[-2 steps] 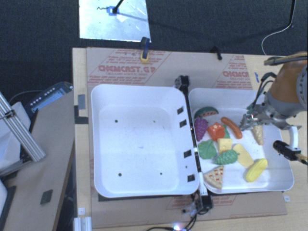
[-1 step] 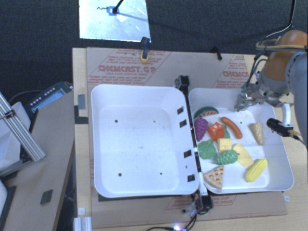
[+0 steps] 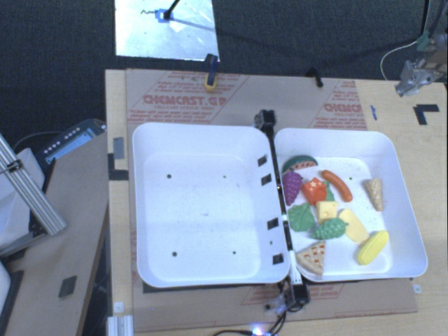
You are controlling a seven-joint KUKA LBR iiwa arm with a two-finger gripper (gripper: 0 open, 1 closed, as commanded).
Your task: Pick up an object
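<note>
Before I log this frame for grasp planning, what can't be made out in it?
- Metal tool, camera view: cut off by the right edge, so open or shut is unknowable.
- Green leafy toy: the piled toys overlap it, hiding its shape.
- Pale cone-shaped toy: too small to identify.

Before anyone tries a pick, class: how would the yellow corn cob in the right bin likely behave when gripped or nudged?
The yellow corn cob looks like moulded plastic, so probably stiff and light. Its rounded, elongated shape suggests it may roll if pushed sideways. Lying near the right bin wall, it might slide against it.
</note>
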